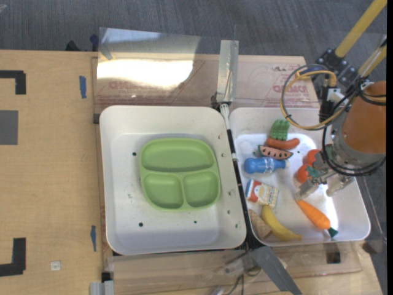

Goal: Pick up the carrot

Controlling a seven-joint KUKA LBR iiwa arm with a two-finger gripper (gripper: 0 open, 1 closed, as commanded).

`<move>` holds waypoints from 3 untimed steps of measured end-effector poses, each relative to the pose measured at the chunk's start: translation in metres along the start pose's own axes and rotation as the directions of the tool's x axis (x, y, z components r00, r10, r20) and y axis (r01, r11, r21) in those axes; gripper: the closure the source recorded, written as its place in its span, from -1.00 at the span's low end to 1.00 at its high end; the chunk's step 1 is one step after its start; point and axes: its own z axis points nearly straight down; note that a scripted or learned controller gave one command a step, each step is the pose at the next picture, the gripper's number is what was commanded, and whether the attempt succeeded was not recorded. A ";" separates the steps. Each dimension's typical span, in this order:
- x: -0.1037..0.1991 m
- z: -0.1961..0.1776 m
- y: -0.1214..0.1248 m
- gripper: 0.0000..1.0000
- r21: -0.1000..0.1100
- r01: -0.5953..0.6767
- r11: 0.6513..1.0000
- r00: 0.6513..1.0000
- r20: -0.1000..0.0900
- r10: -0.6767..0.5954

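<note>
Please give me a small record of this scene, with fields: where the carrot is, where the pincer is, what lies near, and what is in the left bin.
carrot: lies flat in the right bin, near its front right corner
pincer: just above the carrot's blunt end, beside it, not around it
nearby items: banana, small carton, blue bottle
left bin: holds a green divided plate
task state: carrot not yet lifted

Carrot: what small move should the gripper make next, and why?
Probably a short shift toward the bin's near edge, then down. The two-finger gripper hangs just above the blunt end of the orange toy carrot with a green tip, which lies apart from the yellow banana on the right white bin, so centring first seems wise.
</note>
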 end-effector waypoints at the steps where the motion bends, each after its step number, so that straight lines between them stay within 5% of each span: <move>1: -0.018 0.009 0.050 -1.00 0.009 -0.111 0.994 0.994 -0.004 0.111; 2: -0.026 0.009 0.056 -1.00 0.012 0.246 0.969 0.969 -0.005 -0.246; 3: -0.030 0.009 0.058 -1.00 0.002 -0.007 1.000 1.000 -0.009 0.007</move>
